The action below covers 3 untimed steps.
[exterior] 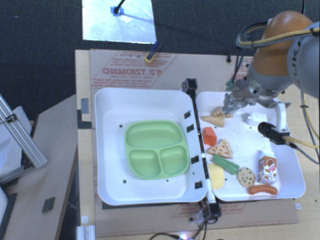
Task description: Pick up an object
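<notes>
Wooden bench [135,69] bears two white bins [107,109] against dark carpet [40,44].

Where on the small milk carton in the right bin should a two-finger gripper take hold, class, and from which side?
Grip the milk carton across its two long flat sides, coming straight down from above. It lies flat near the bin's right wall, with the sausage just below and the cookie to its left, so a sideways approach looks crowded.

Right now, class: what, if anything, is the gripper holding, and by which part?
It cannot be told. The gripper is low over the tan pizza slice in the right bin.
</notes>
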Available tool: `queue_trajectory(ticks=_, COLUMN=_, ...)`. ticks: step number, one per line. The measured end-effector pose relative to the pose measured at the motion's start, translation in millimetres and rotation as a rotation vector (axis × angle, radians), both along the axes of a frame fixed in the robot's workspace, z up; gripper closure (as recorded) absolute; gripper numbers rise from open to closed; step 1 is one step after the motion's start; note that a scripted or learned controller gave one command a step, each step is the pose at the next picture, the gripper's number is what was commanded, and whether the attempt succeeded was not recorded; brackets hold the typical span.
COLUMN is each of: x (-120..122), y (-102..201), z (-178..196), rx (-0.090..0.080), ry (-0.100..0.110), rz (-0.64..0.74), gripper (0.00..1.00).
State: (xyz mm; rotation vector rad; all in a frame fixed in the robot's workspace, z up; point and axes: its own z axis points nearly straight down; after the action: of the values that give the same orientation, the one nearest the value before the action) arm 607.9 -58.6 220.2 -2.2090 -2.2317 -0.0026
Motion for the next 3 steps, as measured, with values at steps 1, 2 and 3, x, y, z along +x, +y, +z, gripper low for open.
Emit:
queue_trajectory(ticks=1, x=-23, y=44, z=0, rx=-0.001, ry=0.001, rz=-0.002, gripper=1.0)
queue_trajectory(ticks=2, x=-11, y=51, z=-3, rx=-0.002, ry=-0.002, rz=-0.003, gripper=1.0)
queue_trajectory(ticks=3, x=-23, y=63, z=0, rx=-0.001, ry=0.0, rz=-0.003, gripper=1.0)
